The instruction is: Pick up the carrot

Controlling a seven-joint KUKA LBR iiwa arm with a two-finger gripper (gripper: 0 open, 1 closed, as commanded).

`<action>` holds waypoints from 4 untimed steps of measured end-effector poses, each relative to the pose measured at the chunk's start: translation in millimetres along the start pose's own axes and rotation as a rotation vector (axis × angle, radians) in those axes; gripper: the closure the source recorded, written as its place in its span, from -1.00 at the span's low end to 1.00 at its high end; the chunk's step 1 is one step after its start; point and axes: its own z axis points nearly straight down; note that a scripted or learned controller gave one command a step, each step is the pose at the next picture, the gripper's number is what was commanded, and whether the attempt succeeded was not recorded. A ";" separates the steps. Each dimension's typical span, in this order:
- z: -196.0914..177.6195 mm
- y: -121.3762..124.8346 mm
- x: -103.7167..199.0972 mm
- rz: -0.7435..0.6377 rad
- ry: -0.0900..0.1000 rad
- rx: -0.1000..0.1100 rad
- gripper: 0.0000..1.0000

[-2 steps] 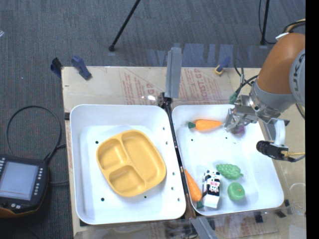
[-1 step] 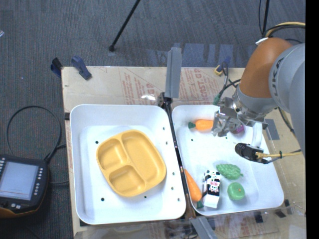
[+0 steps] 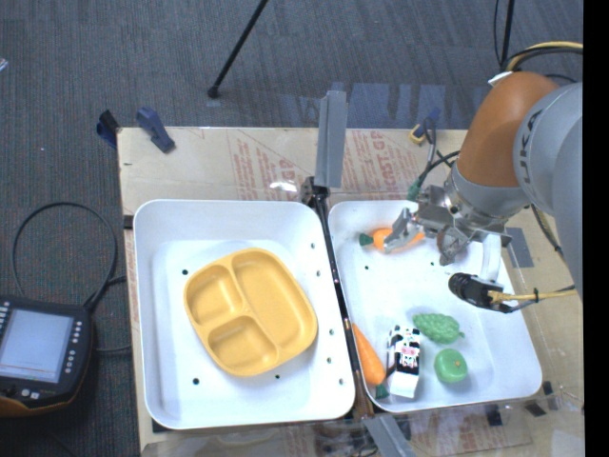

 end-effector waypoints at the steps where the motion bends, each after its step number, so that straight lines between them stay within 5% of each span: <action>1: 55.9 50.9 -18.3 -0.116 -0.001 0.000 -1.00; 2: 103.6 56.1 -32.6 -0.227 0.000 0.000 -1.00; 3: 13.3 48.1 6.2 -0.272 0.001 -0.016 -1.00; 4: 105.3 56.6 -39.2 -0.338 0.000 0.002 -1.00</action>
